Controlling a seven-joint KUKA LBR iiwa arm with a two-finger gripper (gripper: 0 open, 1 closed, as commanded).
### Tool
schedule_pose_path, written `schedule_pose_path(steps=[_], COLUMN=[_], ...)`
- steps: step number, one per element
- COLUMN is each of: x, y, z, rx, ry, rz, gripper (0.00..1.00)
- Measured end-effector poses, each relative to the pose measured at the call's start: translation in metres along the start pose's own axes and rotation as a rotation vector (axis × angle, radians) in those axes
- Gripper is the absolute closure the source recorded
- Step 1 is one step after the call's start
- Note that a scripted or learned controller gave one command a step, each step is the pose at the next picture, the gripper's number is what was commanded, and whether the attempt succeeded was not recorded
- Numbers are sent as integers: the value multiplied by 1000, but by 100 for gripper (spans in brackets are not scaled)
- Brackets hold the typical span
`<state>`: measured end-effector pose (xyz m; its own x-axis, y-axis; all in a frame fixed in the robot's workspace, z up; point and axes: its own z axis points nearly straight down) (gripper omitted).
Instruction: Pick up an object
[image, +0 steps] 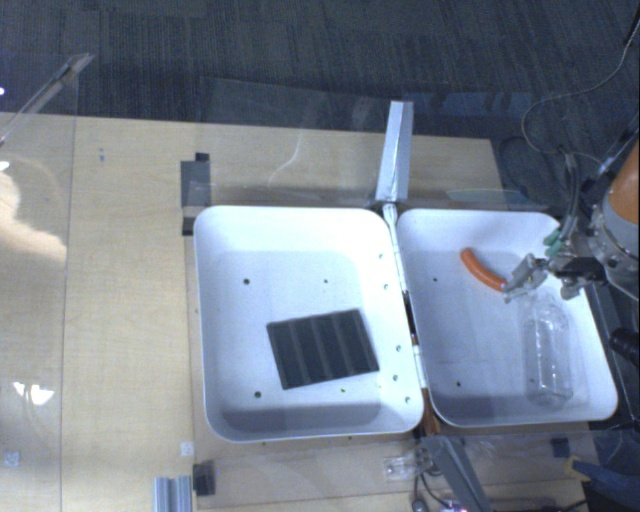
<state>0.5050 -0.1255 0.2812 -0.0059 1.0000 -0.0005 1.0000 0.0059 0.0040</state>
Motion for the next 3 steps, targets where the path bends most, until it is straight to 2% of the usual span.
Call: schedule_pose_path(steps=[1,2,3], x=[11,-20,-14], y=[73,128,133], z=[16,99,194], rx=[1,0,-5], ry=[1,0,-1], rz=[21,-135,-75], gripper=[0,0,0])
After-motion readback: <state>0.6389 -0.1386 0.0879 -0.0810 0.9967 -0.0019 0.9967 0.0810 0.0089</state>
